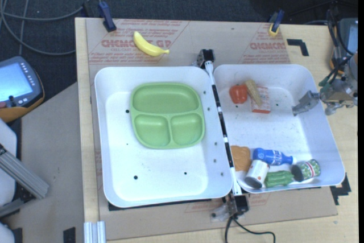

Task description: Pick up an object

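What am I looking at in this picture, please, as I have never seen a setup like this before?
This is one camera fixed above a bench, looking down at a slant. Two shallow white bins sit side by side. The left bin holds a green divided plate. The right bin holds a red toy with a tan piece beside it, and near its front edge a cluster: a blue bottle, a white cup, a green item and a small can. A toy banana lies on the board behind the bins. The robot's gripper reaches in from the right, over the right bin, holding nothing visible.
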